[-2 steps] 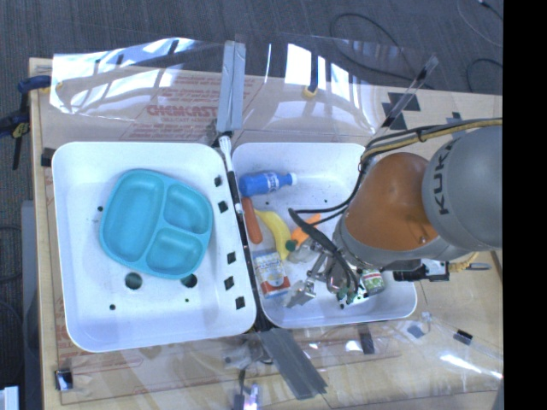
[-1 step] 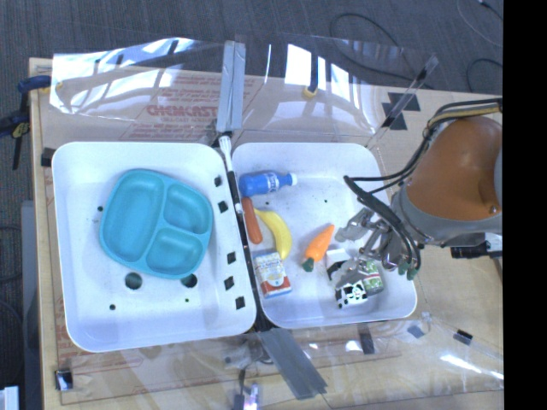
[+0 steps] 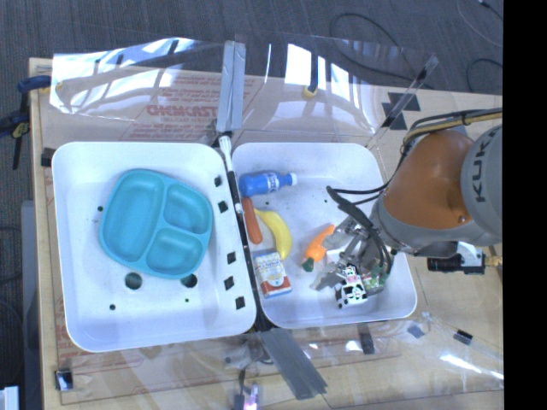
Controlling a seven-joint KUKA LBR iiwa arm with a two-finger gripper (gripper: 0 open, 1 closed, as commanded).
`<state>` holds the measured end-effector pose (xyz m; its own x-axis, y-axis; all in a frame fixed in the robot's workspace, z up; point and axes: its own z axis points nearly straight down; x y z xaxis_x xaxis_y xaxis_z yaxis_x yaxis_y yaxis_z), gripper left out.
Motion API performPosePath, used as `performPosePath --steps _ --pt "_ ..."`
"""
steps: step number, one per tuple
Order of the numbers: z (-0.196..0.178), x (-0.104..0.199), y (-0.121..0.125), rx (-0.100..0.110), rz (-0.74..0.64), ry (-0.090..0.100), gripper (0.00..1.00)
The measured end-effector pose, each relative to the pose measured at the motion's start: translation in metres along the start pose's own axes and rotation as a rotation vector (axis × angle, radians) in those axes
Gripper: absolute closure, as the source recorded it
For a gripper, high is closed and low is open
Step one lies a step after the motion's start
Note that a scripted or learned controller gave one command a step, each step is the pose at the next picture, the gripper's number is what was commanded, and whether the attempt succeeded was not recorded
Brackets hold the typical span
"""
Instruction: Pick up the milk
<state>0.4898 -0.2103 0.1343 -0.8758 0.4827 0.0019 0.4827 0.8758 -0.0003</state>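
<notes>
The milk (image 3: 351, 292) is a small carton with black-and-white cow patches. It lies near the front right corner of the right bin (image 3: 376, 167). My gripper (image 3: 345, 266) hangs right over it, reaching in from the right under the arm's orange band (image 3: 430, 186). The gripper's body covers the carton's upper part. Whether it touches the carton is unclear.
An orange carrot (image 3: 318, 244) lies just left of the gripper. Further left in the right bin are a banana (image 3: 278, 232), a red-and-white carton (image 3: 271, 273), a red sausage (image 3: 252, 221) and a blue bottle (image 3: 261, 184). The left bin (image 3: 77, 297) holds a blue divided plate (image 3: 156, 222).
</notes>
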Motion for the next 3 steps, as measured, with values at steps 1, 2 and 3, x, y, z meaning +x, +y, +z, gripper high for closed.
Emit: performPosePath --steps 1,2,3 --pt "0.032 0.004 -0.004 -0.003 0.016 -0.027 0.00" --pt "0.021 0.002 -0.004 -0.002 0.012 -0.032 1.00" --pt "0.042 -0.022 0.012 0.000 0.064 -0.004 1.00"
